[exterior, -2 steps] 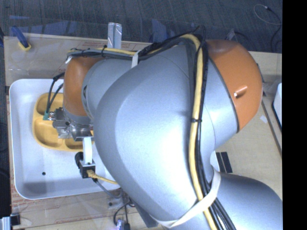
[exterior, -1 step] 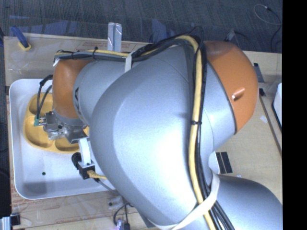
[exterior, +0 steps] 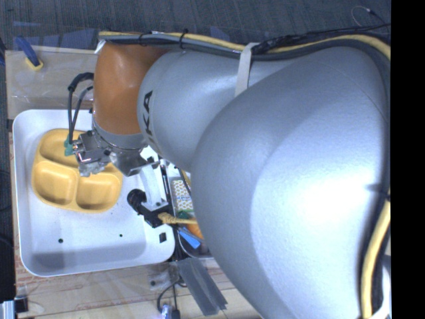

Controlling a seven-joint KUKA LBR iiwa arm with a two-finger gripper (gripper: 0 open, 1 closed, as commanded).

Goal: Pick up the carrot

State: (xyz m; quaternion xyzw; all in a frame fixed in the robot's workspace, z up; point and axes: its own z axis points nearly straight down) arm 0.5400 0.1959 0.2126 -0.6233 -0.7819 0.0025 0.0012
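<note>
My gripper [exterior: 88,157] hangs over the left bin [exterior: 80,251], right above the far edge of a yellow sectioned dish [exterior: 70,181]. The orange band and grey body of the arm cover most of the view. A small orange piece [exterior: 191,230], possibly the carrot, peeks out from under the arm at the gap between the two bins; most of it is hidden. Nothing shows as held in the gripper.
A patterned card-like item [exterior: 181,195] and a blue item [exterior: 190,241] lie beside the orange piece, partly under the arm. A blue and yellow tool [exterior: 28,53] rests on the bench at the far left. The near part of the left bin's floor is bare white.
</note>
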